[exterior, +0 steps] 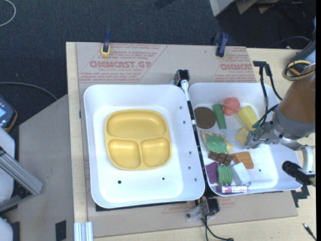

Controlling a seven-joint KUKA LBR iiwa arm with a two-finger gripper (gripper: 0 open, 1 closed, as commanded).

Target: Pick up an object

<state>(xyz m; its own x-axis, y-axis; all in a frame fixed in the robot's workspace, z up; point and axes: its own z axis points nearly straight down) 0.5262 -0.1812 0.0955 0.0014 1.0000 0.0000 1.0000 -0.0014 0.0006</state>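
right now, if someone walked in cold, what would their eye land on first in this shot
The big yellow divided tray stands out first, alone in the left bin. Next comes the colourful jumble of small toy foods in the right bin: a brown disc, a pink piece, a yellow piece and green ones. The grey and orange arm reaches in from the right, its gripper low over that bin's right side.

You are looking at red print on the brown protective sheet [150, 59] covering the counter: along the far edge it is reading "CHEMCAST GP", once behind the left bin and again, partly hidden, behind the right bin. The smaller red lines beneath are staying too fine to read.
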